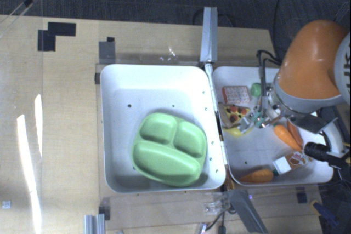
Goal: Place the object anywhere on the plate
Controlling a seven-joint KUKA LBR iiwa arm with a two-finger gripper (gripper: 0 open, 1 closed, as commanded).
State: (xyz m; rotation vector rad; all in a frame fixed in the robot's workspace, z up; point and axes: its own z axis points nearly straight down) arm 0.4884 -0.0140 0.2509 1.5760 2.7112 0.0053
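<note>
Fingers low in the right bin, over a yellow item; whether apart or together, cannot tell. Orange carrot-like objects lie near: 1 right, 1 below. Green 3-section plate sits in left bin.

Green plate lies unobstructed; right bin crowded with small objects.

Two shallow white bins are counted on the bench. One green plate, divided into three compartments, is seen in the left bin. In the right bin, right of the plate, two orange carrot-like pieces and one printed card are counted; the remaining small items cannot be told apart.
</note>
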